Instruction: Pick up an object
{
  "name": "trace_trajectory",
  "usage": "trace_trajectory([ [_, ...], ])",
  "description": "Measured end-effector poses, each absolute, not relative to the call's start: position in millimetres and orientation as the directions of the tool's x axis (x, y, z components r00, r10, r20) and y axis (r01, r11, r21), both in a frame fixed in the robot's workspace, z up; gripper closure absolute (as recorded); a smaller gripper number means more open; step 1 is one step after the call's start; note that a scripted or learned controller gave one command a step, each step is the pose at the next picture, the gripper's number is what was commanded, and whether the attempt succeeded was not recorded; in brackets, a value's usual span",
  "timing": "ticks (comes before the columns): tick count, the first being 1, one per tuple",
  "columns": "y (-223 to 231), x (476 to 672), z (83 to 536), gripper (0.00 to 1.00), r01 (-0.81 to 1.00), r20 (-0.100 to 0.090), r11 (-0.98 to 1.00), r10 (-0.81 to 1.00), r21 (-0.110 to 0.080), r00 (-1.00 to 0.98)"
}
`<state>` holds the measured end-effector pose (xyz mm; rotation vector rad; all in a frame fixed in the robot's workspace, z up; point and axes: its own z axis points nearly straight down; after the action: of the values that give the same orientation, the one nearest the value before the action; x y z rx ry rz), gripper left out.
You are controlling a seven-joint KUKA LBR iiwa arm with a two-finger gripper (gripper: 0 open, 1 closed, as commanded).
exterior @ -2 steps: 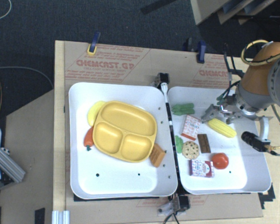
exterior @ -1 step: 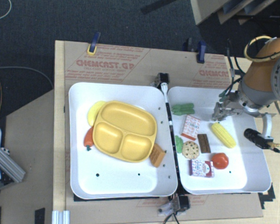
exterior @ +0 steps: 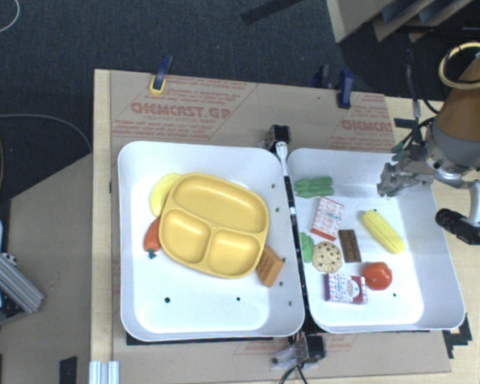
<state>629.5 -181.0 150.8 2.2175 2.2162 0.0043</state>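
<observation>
Two white bins sit side by side on my bench, and my gripper (exterior: 395, 179) hangs over the far right part of the right bin (exterior: 438, 272). From this angle I cannot tell how it is set, and I see nothing held in it. It sits above bare white floor, apart from the toys.

Nearest to it is a yellow corn cob (exterior: 382, 231), lying at a slant just below and toward the bin's middle. A green pod (exterior: 314, 186) lies near the bin's far left corner. Below that come a red-and-white packet (exterior: 328, 217), a brown chocolate bar (exterior: 349, 245), a round cookie (exterior: 327, 256), a red tomato (exterior: 378, 275) and a small red-and-white carton (exterior: 345, 288).

The left bin (exterior: 200, 314) holds a yellow divided tray (exterior: 214, 224), tilted, with a yellow piece (exterior: 162, 192) poking out at its far left, an orange-red piece (exterior: 152, 237) at its left edge and a brown cracker (exterior: 269, 267) touching its right corner.

Both bins rest on a brown board (exterior: 229, 105) with red lettering, held by clamps (exterior: 159, 75) at the far edge. Dark carpet (exterior: 112, 25) lies beyond.
</observation>
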Motion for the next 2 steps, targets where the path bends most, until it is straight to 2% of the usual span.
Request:
trace_trajectory([
  [2, -185, 633.0, 228, 1.00, 1.000, -0.002, 0.001, 1.000, 0.007, 0.000],
])
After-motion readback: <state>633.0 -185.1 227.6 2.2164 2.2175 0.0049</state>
